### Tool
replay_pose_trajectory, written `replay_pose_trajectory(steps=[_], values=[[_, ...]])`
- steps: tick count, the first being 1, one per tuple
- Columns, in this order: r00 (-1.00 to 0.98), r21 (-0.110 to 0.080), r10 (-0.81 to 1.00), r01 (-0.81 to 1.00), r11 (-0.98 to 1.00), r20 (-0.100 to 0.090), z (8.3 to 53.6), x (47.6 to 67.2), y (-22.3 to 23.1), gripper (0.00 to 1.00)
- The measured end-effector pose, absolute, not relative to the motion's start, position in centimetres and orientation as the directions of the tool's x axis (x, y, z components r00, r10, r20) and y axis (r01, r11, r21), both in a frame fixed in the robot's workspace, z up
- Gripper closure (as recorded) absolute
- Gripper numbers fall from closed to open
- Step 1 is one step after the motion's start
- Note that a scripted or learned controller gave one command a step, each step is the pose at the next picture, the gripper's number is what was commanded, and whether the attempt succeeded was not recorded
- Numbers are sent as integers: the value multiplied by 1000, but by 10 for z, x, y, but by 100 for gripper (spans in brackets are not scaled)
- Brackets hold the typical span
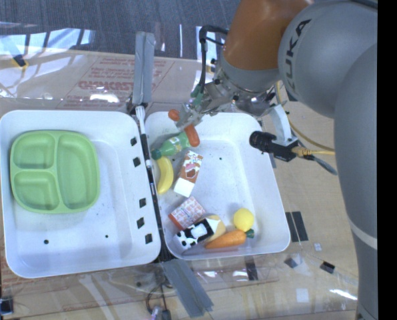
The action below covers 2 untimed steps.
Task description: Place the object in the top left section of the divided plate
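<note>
The gripper (193, 109) hangs over the far-left corner of the right bin (268, 199), whether its jaws are parted or clenched cannot be told, and nothing is plainly held. Just beneath lie an orange sausage-shaped toy (192, 136), a green bottle (170, 145) and a banana (164, 175), crowded together. The green divided plate (54, 171) sits near the left bin's (72, 252) far-left corner. Such crowding could make a grasp slip or snag a neighbour.
</note>
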<state>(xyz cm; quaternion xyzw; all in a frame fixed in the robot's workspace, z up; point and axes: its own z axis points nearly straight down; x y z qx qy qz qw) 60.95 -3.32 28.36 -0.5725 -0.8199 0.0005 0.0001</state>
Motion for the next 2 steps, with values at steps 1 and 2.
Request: replay_pose_trajectory(steps=[1,2], values=[[-324,-2,946,946,324,-1,291,601,26,100],[-173,-3,985,985,173,-1,305,597,89,100]])
